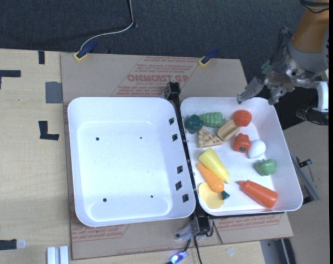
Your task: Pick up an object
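- Toys fill the right bin, in the right half of the frame: a red tomato, a second red piece, a white egg, a green pepper and a red-orange bottle-shaped piece toward the lower right corner.
- Further left in the same bin lie a green leafy piece, a dark teal piece, a tan bread-like piece, a waffle-patterned wedge, a yellow cone, an orange carrot and a flat yellow disc.
- My arm comes in at the upper right of the frame, orange band above, grey wrist below, tilted down and to the left.
- My pincer hangs over the upper right rim of the right bin, just above the tomato in the picture and apart from it.
- Its two dark fingers are spread apart, one at the left near the rim, the other to the right, and nothing sits between them.
- The left bin sits touching the right one along the middle, black clips down the seam.
- Both bins rest on a cardboard sheet with red print, held by blue and yellow clamps at its upper edge.
- A white cable trails across the dark floor at the top of the frame.
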